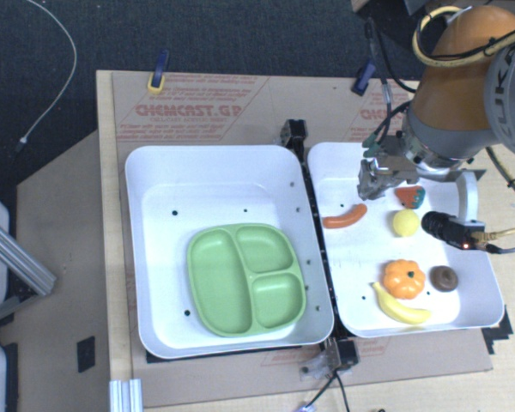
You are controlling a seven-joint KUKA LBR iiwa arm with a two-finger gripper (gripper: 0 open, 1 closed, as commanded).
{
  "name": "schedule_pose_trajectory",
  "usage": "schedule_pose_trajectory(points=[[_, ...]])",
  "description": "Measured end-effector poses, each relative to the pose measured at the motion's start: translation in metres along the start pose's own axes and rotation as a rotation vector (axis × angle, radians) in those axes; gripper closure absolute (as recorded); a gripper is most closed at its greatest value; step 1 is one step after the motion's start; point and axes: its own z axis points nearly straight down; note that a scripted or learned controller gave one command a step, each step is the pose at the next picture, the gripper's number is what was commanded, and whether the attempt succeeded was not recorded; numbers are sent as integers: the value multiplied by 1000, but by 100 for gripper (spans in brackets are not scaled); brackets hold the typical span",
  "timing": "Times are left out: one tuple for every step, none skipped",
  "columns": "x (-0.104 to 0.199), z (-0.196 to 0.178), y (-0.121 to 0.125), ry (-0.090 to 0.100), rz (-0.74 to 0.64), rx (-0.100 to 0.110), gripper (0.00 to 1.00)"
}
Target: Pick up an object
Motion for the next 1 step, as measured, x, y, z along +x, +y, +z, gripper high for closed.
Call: schedule_pose_trajectory(points=[[53,-7,8,1,-5,-4,100]])
